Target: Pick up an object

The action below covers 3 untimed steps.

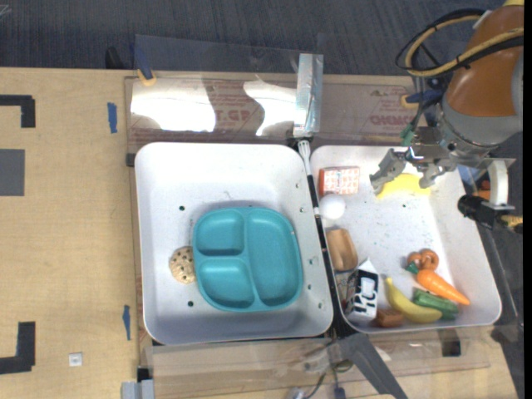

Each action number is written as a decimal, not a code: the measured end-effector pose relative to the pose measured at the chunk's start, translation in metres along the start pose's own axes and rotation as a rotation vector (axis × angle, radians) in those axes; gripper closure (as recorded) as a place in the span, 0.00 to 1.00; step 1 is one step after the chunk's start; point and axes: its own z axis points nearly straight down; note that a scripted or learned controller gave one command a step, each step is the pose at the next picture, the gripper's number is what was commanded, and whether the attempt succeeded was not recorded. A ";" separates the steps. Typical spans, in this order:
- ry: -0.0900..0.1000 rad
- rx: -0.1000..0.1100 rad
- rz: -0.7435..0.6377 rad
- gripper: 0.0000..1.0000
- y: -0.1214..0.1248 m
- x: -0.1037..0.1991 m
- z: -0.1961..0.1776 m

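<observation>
Along the left the bench (58, 223) shows a pale wood-grain top marked with black corner brackets and short strips of blue tape, with dark carpet-like floor (249, 7) beyond its far edge. Next comes the left bin (158, 173), holding a teal divided plate (247, 258) with three compartments and, touching the plate's left rim, a round cookie (182, 264). Behind both bins stands a low cardboard wall (366, 110) with a shiny clear sheet (216, 98) in front of its left part. In the right bin (391, 223), along its left wall, lie a small orange-red carton (340, 180), a white ball (332, 209), a brown bread-like piece (342, 248) and a black-and-white item (362, 293) that is hard to name. At the near right corner cluster a banana (405, 303), a carrot (440, 287) and a small orange pumpkin-like piece (422, 260). The hand (407, 169) hangs over the bin's far part with its fingers spread apart, directly above a flat yellow object (402, 184); nothing is visibly between them. The grey arm (486, 81) with its orange band enters from the right.
</observation>
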 end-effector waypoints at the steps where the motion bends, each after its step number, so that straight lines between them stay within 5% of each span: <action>1: 0.000 0.005 -0.035 0.00 -0.109 -0.032 0.086; 2: -0.003 -0.017 -0.101 0.00 -0.106 -0.060 0.137; 3: -0.012 -0.027 -0.097 1.00 -0.102 -0.064 0.126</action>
